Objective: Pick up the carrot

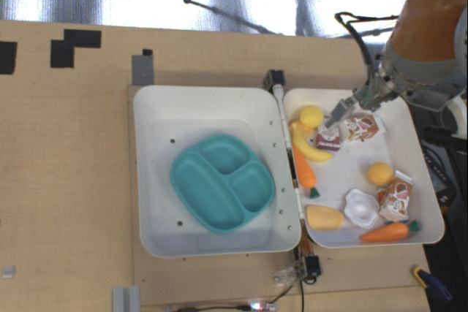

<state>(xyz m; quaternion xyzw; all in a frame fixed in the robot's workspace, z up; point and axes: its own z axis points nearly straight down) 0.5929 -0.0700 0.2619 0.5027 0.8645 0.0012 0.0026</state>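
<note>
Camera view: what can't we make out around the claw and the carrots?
- Claw: small and blurred; finger state and contact unreadable.
- Dark packet: claw overlaps its top; label too small.
- Carrot by the divider: its upper end runs under the banana.
- Arm: cut off by the camera view's top-right edge.

Bright, even overhead light; glare streaks on floor along top; soft shadows; slightly soft focus.

Arm enters from 3 o'clock, upper part of view. Orange band [431, 7] bulks large at about 2 o'clock, grey wrist [420, 73] just below it. Gripper [338, 118] slants from wrist toward 8 o'clock, low over right bin's far half. Black cable loops off wrist toward 10 o'clock.
</note>
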